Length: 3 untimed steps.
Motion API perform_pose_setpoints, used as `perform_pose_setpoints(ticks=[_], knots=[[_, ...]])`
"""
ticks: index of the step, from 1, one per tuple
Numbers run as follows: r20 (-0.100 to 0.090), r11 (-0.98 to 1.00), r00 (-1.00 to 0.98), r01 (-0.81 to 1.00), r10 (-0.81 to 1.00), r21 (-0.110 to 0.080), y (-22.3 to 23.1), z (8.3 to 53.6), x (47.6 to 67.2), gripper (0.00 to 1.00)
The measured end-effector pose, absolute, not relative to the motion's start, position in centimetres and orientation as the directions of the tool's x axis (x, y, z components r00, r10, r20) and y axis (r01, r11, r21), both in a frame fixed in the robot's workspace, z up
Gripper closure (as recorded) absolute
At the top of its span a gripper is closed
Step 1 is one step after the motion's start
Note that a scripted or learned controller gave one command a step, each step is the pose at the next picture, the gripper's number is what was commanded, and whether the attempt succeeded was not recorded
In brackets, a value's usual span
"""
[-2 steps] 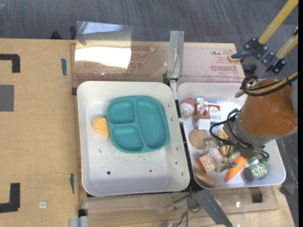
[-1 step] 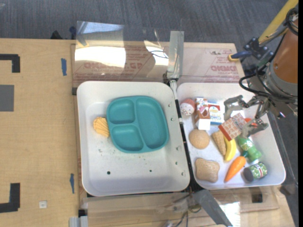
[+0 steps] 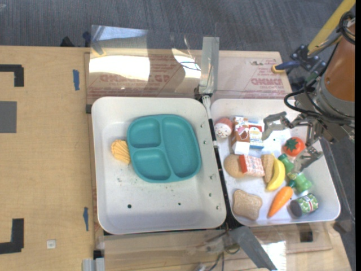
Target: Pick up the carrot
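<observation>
The orange carrot (image 3: 280, 200) lies tilted near the front of the right bin (image 3: 333, 210), between a bread slice (image 3: 247, 204) and a dark can (image 3: 304, 204). My gripper (image 3: 293, 140) hangs over the bin's right half, well behind the carrot. Its two fingers (image 3: 274, 121) are spread wide, so it is open. A red tomato (image 3: 293, 146) sits below the gap between them. Nothing is gripped, and the carrot is fully visible and apart from the gripper.
The right bin is crowded: a banana (image 3: 276, 174), green vegetables (image 3: 298, 179), a bread roll (image 3: 232, 165), a red packet (image 3: 254, 165) and cartons (image 3: 248, 133). The left bin (image 3: 107, 208) holds a teal divided plate (image 3: 163, 147) and a shell-shaped cookie (image 3: 120, 150).
</observation>
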<state>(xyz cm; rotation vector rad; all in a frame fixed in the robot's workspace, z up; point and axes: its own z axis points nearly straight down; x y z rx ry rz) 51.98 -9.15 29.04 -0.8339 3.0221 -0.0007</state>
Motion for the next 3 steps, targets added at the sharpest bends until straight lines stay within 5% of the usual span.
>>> perform_pose_setpoints(ticks=[1,2,3], knots=[[0.004,0.834,-0.834,-0.552,-0.552,0.008,-12.0,15.8,49.3,0.0],[-0.004,0.892,-0.892,-0.452,-0.452,-0.001,-13.2,8.7,49.0,0.0],[-0.008,0.74,-0.74,-0.673,-0.673,-0.005,-14.6,8.8,49.2,0.0]])
